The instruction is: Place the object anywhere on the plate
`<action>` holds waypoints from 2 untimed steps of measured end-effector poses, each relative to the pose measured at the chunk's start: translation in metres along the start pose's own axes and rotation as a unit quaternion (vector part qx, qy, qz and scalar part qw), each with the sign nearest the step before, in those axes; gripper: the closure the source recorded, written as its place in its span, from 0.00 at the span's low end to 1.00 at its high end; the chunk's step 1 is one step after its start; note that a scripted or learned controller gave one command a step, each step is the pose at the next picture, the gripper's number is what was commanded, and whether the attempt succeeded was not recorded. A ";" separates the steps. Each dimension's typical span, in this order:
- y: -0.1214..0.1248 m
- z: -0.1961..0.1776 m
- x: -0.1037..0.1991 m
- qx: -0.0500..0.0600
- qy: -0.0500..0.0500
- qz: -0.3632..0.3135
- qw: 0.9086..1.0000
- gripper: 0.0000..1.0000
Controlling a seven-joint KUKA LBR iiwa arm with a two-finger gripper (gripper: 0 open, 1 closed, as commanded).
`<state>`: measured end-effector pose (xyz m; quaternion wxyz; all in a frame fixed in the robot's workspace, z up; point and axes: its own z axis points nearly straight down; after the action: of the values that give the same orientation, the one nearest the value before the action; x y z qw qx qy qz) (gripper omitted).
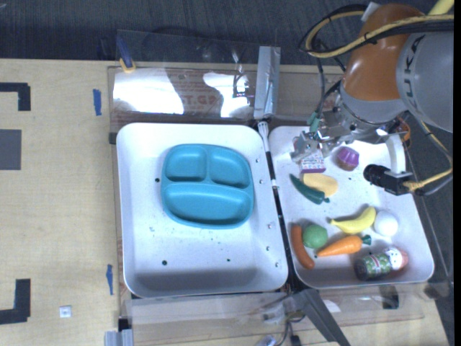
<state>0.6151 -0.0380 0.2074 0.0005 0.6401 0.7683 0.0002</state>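
The blue plate (pixel 207 184), with its three compartments, lies in the left white bin (pixel 137 258). My gripper (pixel 311 148) hangs over the upper left part of the right bin (pixel 421 254), close above a yellow and green piece (pixel 320 186). A purple toy (pixel 348 157) lies just right of the gripper. I see nothing held in the gripper, and the wrist hides its tip.
Lower in the right bin lie a banana (pixel 353 222), a white egg (pixel 387 225), a green ball (pixel 314 235), a carrot (pixel 338 247), an orange sausage (pixel 300 251) and a small jar (pixel 379 262). A metal divider (pixel 272 186) separates the bins.
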 end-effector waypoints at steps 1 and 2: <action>0.015 0.024 0.079 0.002 0.001 0.056 0.998 1.00; 0.032 0.029 0.146 0.001 0.000 0.223 0.975 1.00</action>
<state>0.6201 0.1116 0.1782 -0.0004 0.7952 0.6063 0.0000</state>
